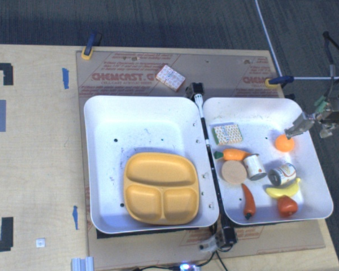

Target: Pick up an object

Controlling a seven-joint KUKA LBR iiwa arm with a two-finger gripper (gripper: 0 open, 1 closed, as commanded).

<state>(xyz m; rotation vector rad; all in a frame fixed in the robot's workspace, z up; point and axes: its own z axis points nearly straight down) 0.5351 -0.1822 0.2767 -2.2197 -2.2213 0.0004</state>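
Smooth white bins (101,117) hold a glossy yellow tray (161,186); gripper (305,124) state unclear.

slim grey metal fingers (298,127), pale grey wrist hardware

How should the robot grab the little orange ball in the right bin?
Probably from straight above, closing the fingers across the middle of the orange ball. It is round, so any pair of opposite sides works. It sits near the right wall of the right bin, with bare floor toward the middle, so there is room. The gripper is just beside it.
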